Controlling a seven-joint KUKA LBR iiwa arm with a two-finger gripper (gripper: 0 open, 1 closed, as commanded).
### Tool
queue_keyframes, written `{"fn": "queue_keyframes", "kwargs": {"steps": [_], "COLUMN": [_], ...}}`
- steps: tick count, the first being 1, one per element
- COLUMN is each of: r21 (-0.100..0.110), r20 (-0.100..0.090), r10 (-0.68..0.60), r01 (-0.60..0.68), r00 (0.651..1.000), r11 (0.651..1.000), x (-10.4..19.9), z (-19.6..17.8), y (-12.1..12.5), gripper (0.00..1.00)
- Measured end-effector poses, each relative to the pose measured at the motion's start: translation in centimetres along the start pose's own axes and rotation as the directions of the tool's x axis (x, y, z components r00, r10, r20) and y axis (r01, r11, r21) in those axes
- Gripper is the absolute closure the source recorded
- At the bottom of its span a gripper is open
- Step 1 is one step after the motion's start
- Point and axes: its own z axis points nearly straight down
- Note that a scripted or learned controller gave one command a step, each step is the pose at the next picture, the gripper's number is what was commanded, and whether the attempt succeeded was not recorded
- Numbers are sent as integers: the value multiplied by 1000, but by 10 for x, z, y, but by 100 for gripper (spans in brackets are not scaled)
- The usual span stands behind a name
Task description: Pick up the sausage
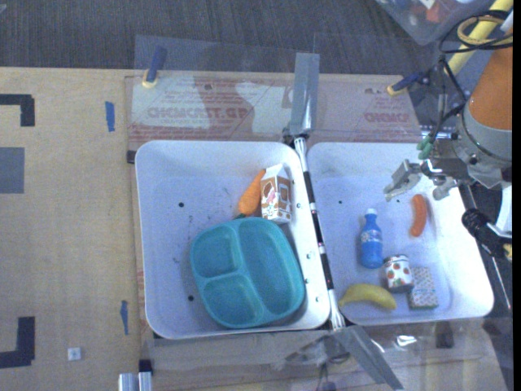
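Camera view looks down at a slant on a tan, cardboard-like surface (65, 243) bearing two shallow white plastic bins with rounded corners. In the left bin (159, 218) a teal, smooth, three-compartment plate (247, 271) sits toward the near right corner. Behind it, against the right wall, a small printed carton (278, 194) stands upright, with an orange carrot (251, 192) leaning just beside its left side.

The right bin (456, 292) holds the sausage (418, 215), a short, glossy orange-red cylinder with rounded ends, lying roughly lengthwise toward the bin's far right part. Nearer the middle stands a blue bottle (370, 239) with a white cap. Along the near edge lie a curved yellow banana (368, 296), a small round red-and-white spotted object (396, 272) too blurred to name, and a flat checked square (423, 287) that is also hard to make out.

The arm, grey with an orange band, is cut off at the right edge. Its tool (423, 179), of pale metal, hangs over the far right part of the right bin; whether it is open or closed I cannot tell, as the tips are small and blurred. The sausage lies just beside and below the tool, toward the bin's near edge, with nothing visibly gripped.
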Motion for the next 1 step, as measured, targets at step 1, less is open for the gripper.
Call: {"fn": "queue_keyframes", "kwargs": {"steps": [1], "r21": [2], "r20": [-1], "r10": [288], "r01": [-288], "r00": [958], "r11": [958], "x": [-47], "z": [95], "y": [-19], "gripper": [0]}}
